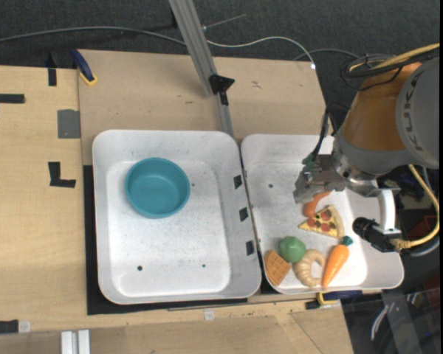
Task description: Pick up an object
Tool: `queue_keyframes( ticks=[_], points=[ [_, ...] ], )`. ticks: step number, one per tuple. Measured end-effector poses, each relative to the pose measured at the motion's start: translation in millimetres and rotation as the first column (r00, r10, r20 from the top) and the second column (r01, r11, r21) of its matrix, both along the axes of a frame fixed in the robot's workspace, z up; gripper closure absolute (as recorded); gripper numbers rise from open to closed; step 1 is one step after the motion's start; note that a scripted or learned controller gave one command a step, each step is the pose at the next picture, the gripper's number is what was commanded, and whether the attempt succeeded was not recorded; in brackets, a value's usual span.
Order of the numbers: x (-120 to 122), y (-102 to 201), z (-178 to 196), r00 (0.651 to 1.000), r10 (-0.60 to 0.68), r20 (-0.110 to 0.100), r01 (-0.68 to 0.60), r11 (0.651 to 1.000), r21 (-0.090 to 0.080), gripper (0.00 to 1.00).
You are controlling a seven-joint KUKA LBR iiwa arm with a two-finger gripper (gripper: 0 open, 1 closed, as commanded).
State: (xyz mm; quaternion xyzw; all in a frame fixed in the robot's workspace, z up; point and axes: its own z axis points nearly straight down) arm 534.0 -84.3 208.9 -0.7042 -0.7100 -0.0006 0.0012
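My tool [310,186] looks like dull grey metal, under my arm's glossy orange band [373,116]. Both bins, left [111,271] and right [273,157], look like smooth white plastic flecked with dark specks. The teal bowl [157,187] is smooth, matt plastic. The carrot [334,263] and pizza slice [323,220] have a plastic sheen. The surface [29,220] is pale, matt wood.

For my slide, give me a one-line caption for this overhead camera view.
Grey KUKA arm's gripper lowered over toy food beside the pizza slice in the right white bin; teal bowl in the left white bin.
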Motion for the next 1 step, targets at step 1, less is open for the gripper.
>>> queue_keyframes(
  ticks=[1],
  points=[
    [16.3,49.5,12.0,1.000,-0.001,0.000,0.001,1.000,-0.001,1.00]
  ],
)
